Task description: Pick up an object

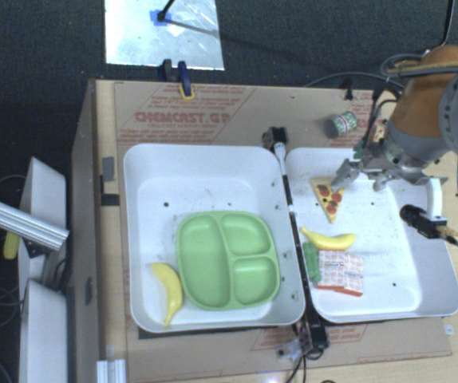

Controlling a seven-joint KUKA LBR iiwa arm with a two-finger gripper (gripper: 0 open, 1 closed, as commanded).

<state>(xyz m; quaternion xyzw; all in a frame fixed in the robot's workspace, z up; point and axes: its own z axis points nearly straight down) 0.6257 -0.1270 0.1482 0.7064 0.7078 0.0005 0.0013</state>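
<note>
A grey robot arm with an orange band reaches in over the right-hand one of 2 shallow white bins. Its claw [347, 174] hangs near the far side of that right bin [444, 294]. Whether the claw is spread or pressed together cannot be told: it is small, grey and partly merged with the wrist behind it, and nothing can be made out gripped in it.

Just below and slightly left of the claw lies a toy pizza slice [328, 198], the nearest thing to it. Further below the claw rests a small banana [329, 240]. Below that again sit a green pod-like toy [312, 263] and a flat packet with red print [341, 271], close together. Well to the claw's left, in the left bin [145, 174], lie a green divided plate [227, 260] and a second banana [167, 290] beside the plate.

Judging by the pose, the task is at the approach step: the claw is near the pizza slice but nothing is lifted. The next move likely calls for a short shift down and left, centring over the slice, then closing on it. The slice looks thin and flat, so the grip may slip.

The arm's upper part runs off the right edge. The packet's print is too small to read.
</note>
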